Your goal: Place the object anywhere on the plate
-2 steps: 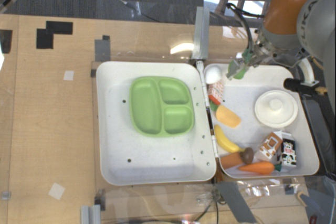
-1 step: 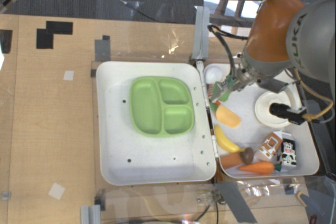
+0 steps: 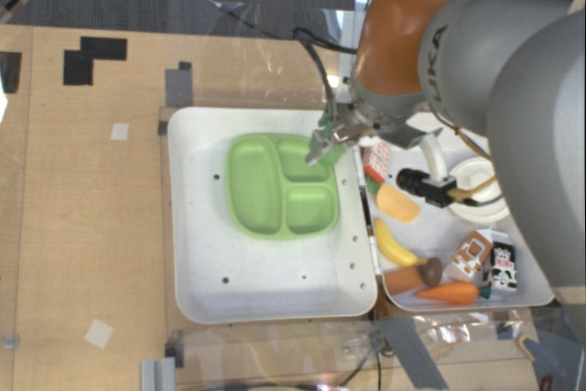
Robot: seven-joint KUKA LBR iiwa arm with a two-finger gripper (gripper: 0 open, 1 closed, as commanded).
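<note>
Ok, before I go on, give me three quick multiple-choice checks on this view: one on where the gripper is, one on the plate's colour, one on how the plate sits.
1. Where is the gripper?
A. Over the plate's upper right compartment
B. Over the carrot in the right bin
C. Over the bare bench left of the bins

2. What colour is the plate?
A. White
B. Green
C. Orange

3. How does the plate sit?
A. Face down in the right bin
B. Leaning on a bin wall
C. Flat and face up in the left bin

Answers: 1 A, the fingertips hang above that corner of the plate. 2 B, it is light green against the white bin. 3 C, all three compartments show open from above, inside the left bin.
</note>
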